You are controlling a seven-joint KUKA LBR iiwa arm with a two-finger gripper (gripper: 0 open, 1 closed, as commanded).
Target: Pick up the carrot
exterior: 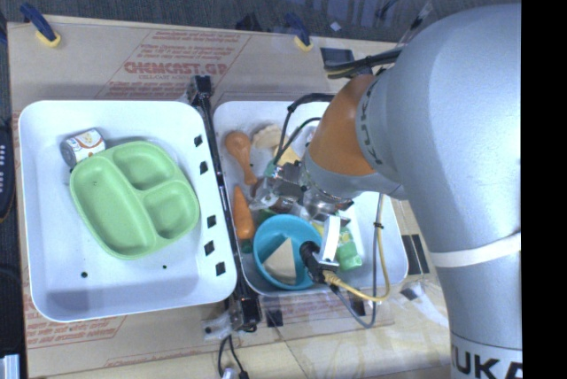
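We see a cardboard-covered worktop (133,67) carrying two white bins, dark carpet-like flooring beyond. The left bin (40,191) holds a green divided plate (133,196) and a small can (81,144). The carrot (241,213) lies along the right bin's (394,266) left wall, beside a blue bowl (283,251). The gripper (282,182) hovers close by (we cannot tell its opening).

carrot (241,213) partly hidden, arm (443,156) cut off

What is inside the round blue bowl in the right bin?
The round blue bowl holds a pale tan wedge-shaped piece. The gripper and its black cable cover the bowl's upper right part, so anything there is hidden.
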